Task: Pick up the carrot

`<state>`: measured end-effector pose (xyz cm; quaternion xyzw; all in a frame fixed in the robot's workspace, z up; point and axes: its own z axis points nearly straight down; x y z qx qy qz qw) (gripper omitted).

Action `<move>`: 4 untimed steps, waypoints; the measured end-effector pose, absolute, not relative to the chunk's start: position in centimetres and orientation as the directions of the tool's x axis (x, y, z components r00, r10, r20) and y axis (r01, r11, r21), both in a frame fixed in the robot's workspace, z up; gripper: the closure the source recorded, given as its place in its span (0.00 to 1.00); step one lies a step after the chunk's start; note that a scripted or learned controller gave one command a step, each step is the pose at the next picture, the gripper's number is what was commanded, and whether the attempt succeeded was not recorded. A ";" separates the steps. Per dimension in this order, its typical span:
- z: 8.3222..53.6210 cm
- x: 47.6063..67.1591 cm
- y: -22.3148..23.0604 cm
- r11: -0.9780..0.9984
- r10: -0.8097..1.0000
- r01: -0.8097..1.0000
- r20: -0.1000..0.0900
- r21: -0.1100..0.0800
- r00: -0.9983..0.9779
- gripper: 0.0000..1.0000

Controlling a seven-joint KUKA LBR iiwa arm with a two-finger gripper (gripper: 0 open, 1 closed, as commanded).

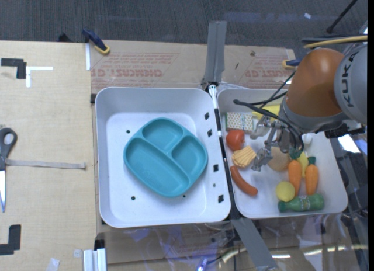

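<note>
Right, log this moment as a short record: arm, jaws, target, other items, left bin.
arm: KUKA arm reaching in from the right, over the right bin
gripper: gripper low in the right bin; state of the jaws cannot be told
target: two carrots side by side near the bin's right part, not held
other items: tomato, corn, sausage, lemon, green vegetable
left bin: left bin holds a blue divided plate

Blue divided plate [166, 156] in left bin [105, 164], scissors [4, 162] on bench
</note>
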<state>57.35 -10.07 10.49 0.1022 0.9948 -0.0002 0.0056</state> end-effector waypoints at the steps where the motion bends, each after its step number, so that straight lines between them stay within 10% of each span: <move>1: 9.3 54.8 -17.6 0.975 0.222 0.222 -0.005 0.000 -0.975 0.00; 3: 10.1 49.1 -15.2 1.000 0.024 0.024 -0.042 -0.007 -0.999 0.00; 4: 11.2 49.3 -15.3 1.000 0.022 0.023 -0.042 -0.007 -0.999 1.00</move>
